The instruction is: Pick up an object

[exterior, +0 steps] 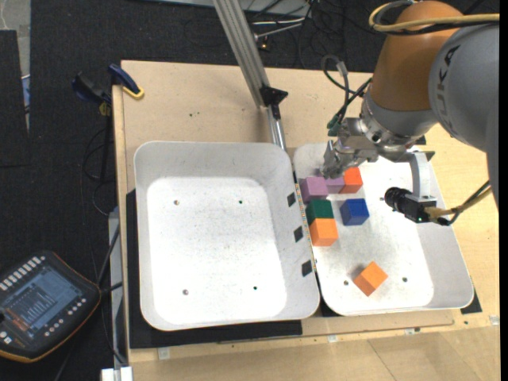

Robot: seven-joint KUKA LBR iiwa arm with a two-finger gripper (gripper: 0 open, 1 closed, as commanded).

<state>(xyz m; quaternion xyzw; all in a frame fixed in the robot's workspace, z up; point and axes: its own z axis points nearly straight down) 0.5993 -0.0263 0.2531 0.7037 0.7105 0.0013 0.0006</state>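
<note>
Your gripper [337,163] sits low over the far end of the right bin [444,280], just above a purple block [317,186] and a red block [352,178] lying side by side; you cannot tell how it is set or whether it grips either. Nearer lie a green block [321,209], an orange block [323,231] touching it, a blue block [355,211], and another orange cube [370,278] apart. The left bin [159,165] lies beside.
</note>
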